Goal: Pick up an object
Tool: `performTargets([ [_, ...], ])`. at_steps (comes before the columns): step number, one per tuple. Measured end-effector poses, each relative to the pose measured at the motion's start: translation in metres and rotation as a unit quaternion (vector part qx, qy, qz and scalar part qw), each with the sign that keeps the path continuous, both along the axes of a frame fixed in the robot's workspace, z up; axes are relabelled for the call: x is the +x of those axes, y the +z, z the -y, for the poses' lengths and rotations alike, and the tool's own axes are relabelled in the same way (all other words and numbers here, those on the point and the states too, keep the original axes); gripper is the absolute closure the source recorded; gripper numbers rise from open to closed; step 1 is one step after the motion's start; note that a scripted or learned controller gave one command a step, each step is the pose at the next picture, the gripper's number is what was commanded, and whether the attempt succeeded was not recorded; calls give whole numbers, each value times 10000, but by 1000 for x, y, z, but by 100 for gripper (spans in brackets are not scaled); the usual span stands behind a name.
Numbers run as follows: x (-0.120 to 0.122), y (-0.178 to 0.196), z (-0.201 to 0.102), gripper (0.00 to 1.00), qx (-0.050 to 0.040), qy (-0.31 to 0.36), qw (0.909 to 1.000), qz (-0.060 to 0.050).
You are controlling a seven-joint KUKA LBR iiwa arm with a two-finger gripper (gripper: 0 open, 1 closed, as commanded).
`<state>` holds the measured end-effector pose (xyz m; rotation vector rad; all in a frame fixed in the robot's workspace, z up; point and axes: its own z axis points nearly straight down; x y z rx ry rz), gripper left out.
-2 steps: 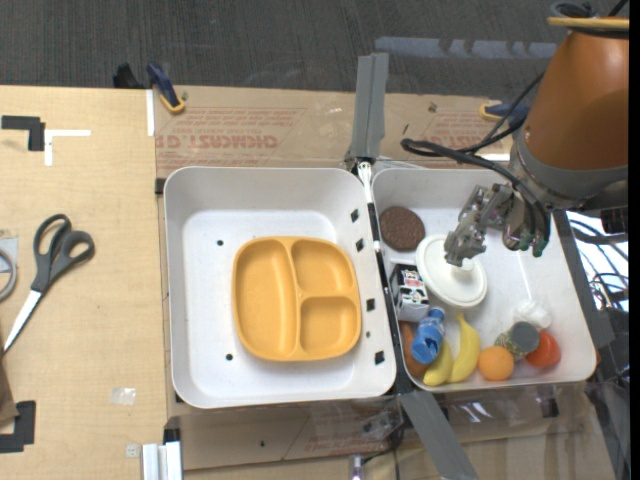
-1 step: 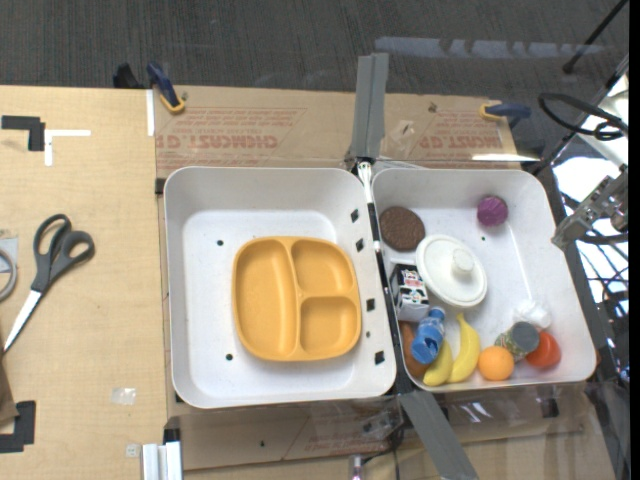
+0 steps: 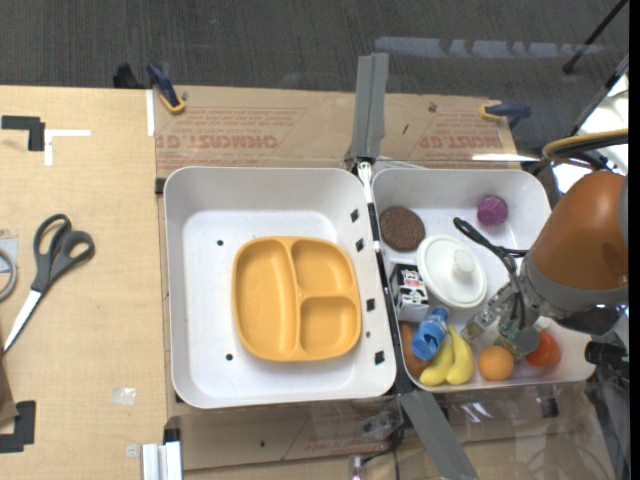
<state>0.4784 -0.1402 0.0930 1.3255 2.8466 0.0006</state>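
The right bin (image 3: 530,183) holds a brown disc (image 3: 402,227), a purple ball (image 3: 491,210), a white round lid (image 3: 455,268) with a black spoon (image 3: 480,238) beside it, a small printed box (image 3: 411,288), a blue cup (image 3: 430,334), a banana (image 3: 450,360), an orange (image 3: 495,363) and a red fruit (image 3: 545,350). My gripper (image 3: 507,320) is low in this bin's front right part, just above the orange and beside the red fruit. The arm's orange band (image 3: 592,230) covers the bin's right wall.
The left bin (image 3: 200,268) holds a yellow divided plate (image 3: 297,297). Scissors (image 3: 45,263) lie on the wooden bench at the left. Cardboard (image 3: 260,133) lies behind both bins, and a grey bar (image 3: 368,108) rises between them.
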Motion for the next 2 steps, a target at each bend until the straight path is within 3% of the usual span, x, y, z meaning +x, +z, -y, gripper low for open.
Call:
performTargets([
  [1,142,164,75,100,-16,1051,9945,18],
  [2,160,1,10,100,-9,1846,9828,19],
])
